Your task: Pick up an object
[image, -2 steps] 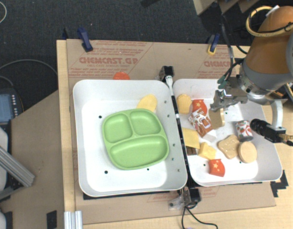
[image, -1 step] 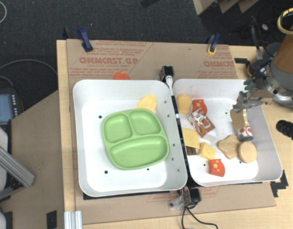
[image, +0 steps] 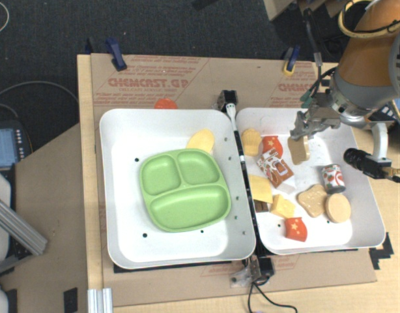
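the hand is hanging over the right bin, pinching a tan block that dangles below; its fingers are lying mostly hidden under the wrist.

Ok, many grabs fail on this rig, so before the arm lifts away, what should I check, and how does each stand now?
1. Something between the fingers: ok, a tan block hangs from the gripper.
2. Grip firm: cannot tell.
3. Block off the floor of the right bin: cannot tell.
4. Block apart from the red-and-white carton: ok.
5. Free room in the left bin beside the green tray: ok.
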